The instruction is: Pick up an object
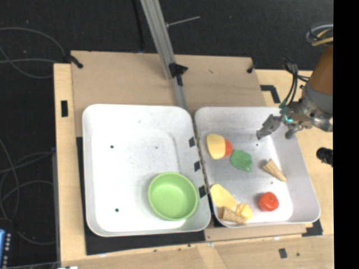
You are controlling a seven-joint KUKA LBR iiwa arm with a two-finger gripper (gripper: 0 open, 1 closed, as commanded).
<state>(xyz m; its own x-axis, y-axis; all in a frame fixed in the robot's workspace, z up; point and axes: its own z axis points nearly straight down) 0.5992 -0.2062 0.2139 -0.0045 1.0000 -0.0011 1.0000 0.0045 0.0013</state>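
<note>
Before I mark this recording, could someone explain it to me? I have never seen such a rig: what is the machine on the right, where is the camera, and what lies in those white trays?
The machine is a robot arm, grey with an orange band, reaching in from the right. At its end is a two-finger gripper, hanging over the upper right part of the right bin. Nothing shows between its fingers.

The single camera is fixed above the bench and looks down at a slant on two shallow white bins side by side.

The left bin holds a green bowl. The right bin holds small toy-like pieces: a yellow and red piece, a green piece, a tan cone, a red piece, and yellow and tan pieces at the near left corner.

A metal pole stands behind the bins.
</note>
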